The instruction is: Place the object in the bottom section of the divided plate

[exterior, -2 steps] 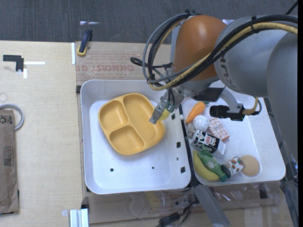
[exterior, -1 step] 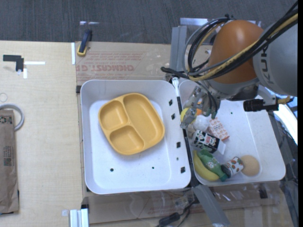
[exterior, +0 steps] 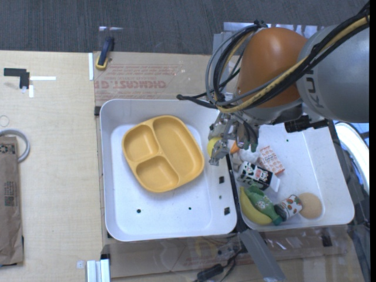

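We log the claw (exterior: 226,141) at the wall between the two bins, a small yellow object (exterior: 212,145) seemingly between its fingers, though we cannot tell how wide they stand. Left of the claw: divided plate (exterior: 163,152), all sections bare. Right and below: carton (exterior: 256,175), banana (exterior: 254,211). Risk, in our judgement: an uncertain grip dropping the object short of the plate.
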Controlling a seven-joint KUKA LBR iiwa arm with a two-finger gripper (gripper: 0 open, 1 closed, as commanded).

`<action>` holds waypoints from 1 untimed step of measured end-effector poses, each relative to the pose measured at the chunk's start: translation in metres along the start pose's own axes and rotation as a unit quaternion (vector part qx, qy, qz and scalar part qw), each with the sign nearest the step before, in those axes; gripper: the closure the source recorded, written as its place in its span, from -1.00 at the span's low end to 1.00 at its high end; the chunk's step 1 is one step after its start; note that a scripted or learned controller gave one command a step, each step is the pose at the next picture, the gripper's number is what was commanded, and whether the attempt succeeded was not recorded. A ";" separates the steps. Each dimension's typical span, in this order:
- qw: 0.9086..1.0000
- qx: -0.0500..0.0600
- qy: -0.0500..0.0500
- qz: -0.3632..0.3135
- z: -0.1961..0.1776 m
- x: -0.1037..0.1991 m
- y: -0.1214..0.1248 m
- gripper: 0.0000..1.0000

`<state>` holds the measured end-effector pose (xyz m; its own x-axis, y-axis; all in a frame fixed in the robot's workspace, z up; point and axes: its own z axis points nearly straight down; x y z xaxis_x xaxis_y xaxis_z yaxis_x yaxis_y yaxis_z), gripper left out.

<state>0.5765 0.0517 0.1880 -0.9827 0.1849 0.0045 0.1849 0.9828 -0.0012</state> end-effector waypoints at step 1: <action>0.984 -0.001 -0.002 -0.178 -0.001 -0.026 0.020 1.00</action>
<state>0.6058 0.0662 0.1888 -0.9851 -0.1718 -0.0002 -0.1718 0.9851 0.0009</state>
